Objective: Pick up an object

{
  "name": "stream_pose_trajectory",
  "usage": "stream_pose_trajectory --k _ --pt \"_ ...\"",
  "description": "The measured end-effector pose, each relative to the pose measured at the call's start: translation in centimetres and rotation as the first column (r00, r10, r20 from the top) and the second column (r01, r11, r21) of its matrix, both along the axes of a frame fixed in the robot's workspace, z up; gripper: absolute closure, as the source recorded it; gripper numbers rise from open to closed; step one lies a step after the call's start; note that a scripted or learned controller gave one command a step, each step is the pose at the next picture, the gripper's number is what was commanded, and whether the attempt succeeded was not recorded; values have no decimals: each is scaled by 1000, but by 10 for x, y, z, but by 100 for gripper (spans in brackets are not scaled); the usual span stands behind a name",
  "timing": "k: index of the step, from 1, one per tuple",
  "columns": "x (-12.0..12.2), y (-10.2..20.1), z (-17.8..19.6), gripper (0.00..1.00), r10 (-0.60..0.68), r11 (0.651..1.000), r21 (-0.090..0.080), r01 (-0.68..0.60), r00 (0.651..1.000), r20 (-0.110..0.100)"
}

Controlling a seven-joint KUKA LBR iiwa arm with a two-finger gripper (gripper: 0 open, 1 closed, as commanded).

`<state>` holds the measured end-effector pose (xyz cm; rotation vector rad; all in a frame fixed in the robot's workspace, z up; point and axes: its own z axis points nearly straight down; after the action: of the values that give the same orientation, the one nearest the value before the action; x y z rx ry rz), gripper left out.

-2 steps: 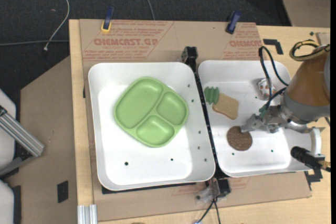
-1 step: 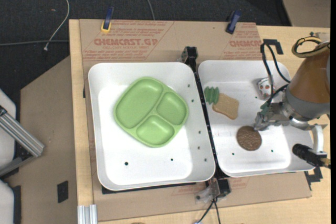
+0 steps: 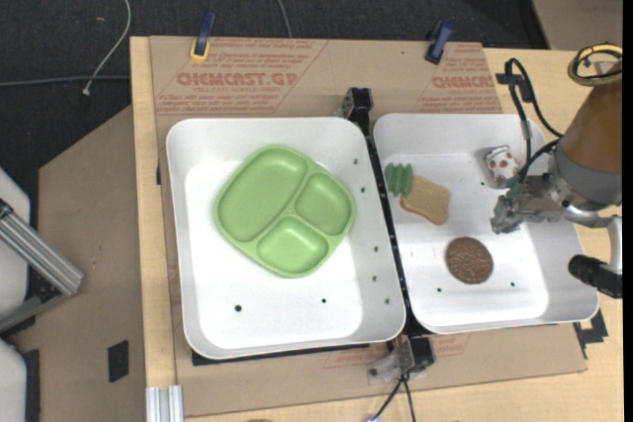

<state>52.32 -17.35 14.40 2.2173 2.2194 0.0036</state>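
Observation:
In the right bin (image 3: 435,306) lie a tan slice of toast (image 3: 426,200), a small green ridged piece (image 3: 398,179) next to it, a round brown cookie (image 3: 469,261) and a small white toy with red spots (image 3: 497,163) at the back. My gripper (image 3: 507,215) hangs low over the bin's right part, between the white toy and the cookie, a little right of the toast. It is not touching any of them that I can see.
The left bin (image 3: 208,301) holds a green three-compartment plate (image 3: 285,210). A black clamp (image 3: 357,102) sits between the bins at the back, and cables (image 3: 521,104) run along the right bin's far right corner.

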Motion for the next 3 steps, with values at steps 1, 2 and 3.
stream_pose_trajectory --k 1,2,3 --pt "4 -2 44 100 1 1000 0 -1 1000 1" --pt "5 -2 62 100 0 1000 1 0 1000 -1" --pt "5 52 76 100 5 1000 4 -5 1000 -4"
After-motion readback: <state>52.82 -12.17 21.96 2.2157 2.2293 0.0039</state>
